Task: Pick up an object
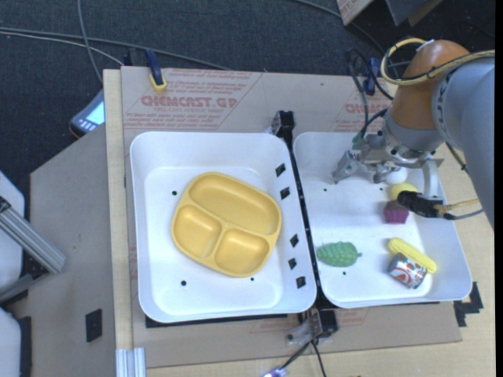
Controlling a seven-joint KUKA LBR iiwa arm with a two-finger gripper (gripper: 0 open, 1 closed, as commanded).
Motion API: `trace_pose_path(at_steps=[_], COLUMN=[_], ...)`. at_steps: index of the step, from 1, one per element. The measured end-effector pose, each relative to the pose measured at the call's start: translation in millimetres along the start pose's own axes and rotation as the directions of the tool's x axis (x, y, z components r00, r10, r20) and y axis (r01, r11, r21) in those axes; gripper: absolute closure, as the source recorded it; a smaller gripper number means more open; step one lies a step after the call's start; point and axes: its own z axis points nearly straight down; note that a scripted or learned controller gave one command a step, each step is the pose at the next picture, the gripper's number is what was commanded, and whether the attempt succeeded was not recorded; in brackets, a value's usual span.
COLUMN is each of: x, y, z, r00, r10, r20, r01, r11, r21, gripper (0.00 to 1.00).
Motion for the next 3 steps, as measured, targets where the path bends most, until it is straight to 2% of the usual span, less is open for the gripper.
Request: trace_pose_path(at_steps=[1, 2, 3], x=[-0.1, -1.2, -1.5], y=[2.0, 4.0, 8.6], z=[-15.3, -58.9, -124.6], r00=[1.000, 1.000, 1.000], r10=[0.000, 0.000, -0.001], r20=[0.001, 0.002, 0.004], r01=[0.000, 0.000, 0.001], r11=[1.000, 1.000, 1.000], r21=[-0.007, -0.011, -0.015], gripper=[1.00, 1.00, 1.00])
